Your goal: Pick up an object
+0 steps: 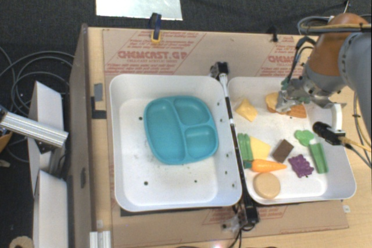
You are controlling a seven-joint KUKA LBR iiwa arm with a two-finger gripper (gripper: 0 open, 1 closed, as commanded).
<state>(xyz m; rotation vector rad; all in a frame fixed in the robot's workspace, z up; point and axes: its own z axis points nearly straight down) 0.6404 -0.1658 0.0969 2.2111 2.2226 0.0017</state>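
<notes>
The gripper (286, 103) is low in the right bin (343, 183), right at an orange and yellow food piece (290, 106) that lies just under and beside it; whether it is spread or pinching cannot be told. This looks like the grasp step. Next the arm likely must close firmly and lift straight up, clear of the cheese wedge (246, 110) nearby to its left.
</notes>
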